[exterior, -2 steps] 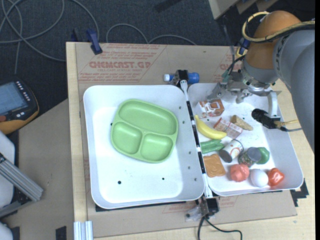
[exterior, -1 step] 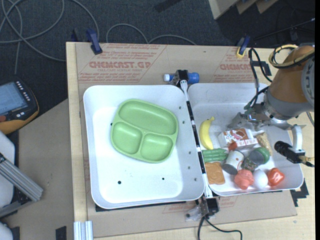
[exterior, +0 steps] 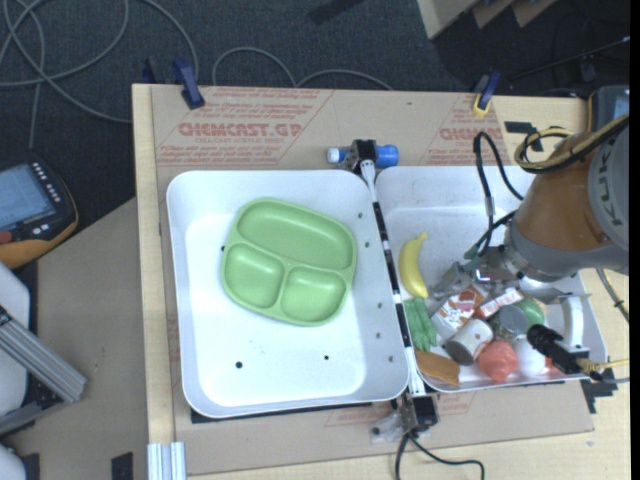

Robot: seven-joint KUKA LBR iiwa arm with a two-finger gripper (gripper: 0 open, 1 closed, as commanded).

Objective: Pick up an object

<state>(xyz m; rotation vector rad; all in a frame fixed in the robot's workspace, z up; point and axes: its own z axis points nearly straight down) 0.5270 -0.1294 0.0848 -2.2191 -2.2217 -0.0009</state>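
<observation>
**Hidden or unclear.**
- Grey two-finger gripper [exterior: 487, 286]: sat low over the clutter in the right bin, crowded by the wrist above. Could not tell whether wide, narrow or holding anything.
- Grey arm with orange band [exterior: 565, 218]: covered the bin's right part and ran off the right edge. Small items beneath it too jumbled to name.

**Containers.**
- Shallow white right bin [exterior: 450, 183]: held a yellow banana [exterior: 412, 266] near its left wall, a long green piece [exterior: 420, 323] just below that, and a brown wedge [exterior: 437, 368] at the near-left corner. Also held a red-and-white packet [exterior: 458, 311], a grey cylinder [exterior: 465, 343] and a red round piece [exterior: 498, 360], all packed close beside the gripper.
- Shallow white left bin [exterior: 200, 298]: held a pale green three-compartment plastic plate [exterior: 290, 260], lying flat.

**Surface and room.**
- Pale board printed in red [exterior: 250, 128]: gripped by blue clamps [exterior: 187, 83] at the far edge.
- Dark carpet [exterior: 300, 28] beyond: strewn with looped grey cables [exterior: 90, 28], with a handheld screen unit [exterior: 30, 203] at far left.
</observation>
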